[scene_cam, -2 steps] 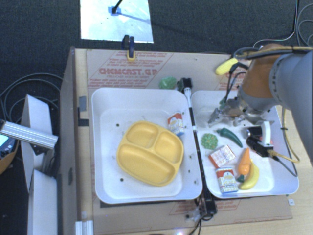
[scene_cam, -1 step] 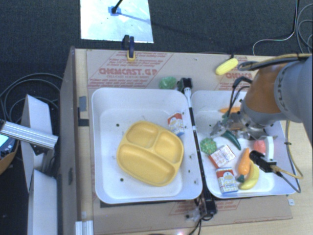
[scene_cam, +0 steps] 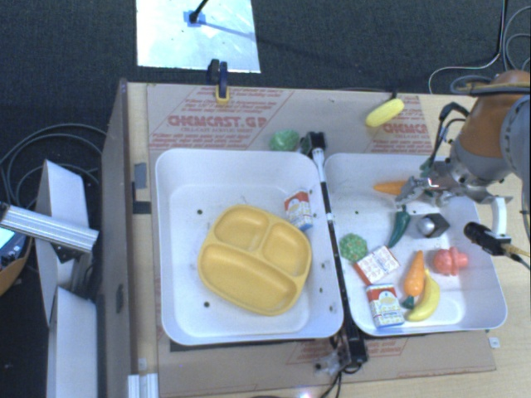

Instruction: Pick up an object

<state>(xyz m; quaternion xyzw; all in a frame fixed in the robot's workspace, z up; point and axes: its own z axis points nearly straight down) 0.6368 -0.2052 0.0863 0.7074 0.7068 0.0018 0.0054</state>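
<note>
While the bench (scene_cam: 249, 106) is carrying both bins side by side, the items are lying as follows, by size.

Left bin (scene_cam: 178, 222): sitting on the view's left, holding a yellow divided tray (scene_cam: 253, 259) at its middle, tilted on the bin floor, and a small carton (scene_cam: 299, 210) standing just beside the tray's upper right corner.

Right bin (scene_cam: 489, 305): sitting on the view's right, touching the left bin along their shared edge.

Arm (scene_cam: 498, 131): reaching in from the right over the right bin's upper part. Its gripper (scene_cam: 425, 187) is hanging above the bin's upper middle; whether its fingers are apart or together I cannot tell.

Contents of the right bin:
- banana (scene_cam: 426, 300), lying near the front edge, touching the carrot (scene_cam: 414, 274) just above it;
- second small carton (scene_cam: 385, 305), lying at the front, beside the banana;
- flat red-and-white packet (scene_cam: 377, 264), lying near the middle;
- pink-red toy (scene_cam: 450, 260), lying right of the carrot;
- green pepper (scene_cam: 398, 228), lying below the gripper;
- green round piece (scene_cam: 353, 246), lying near the left wall;
- orange piece (scene_cam: 388, 188), lying just left of the gripper.

Outside the bins: a yellow object (scene_cam: 385, 112) and a green object (scene_cam: 285, 140) are resting on the bench beyond the rear rims.
</note>
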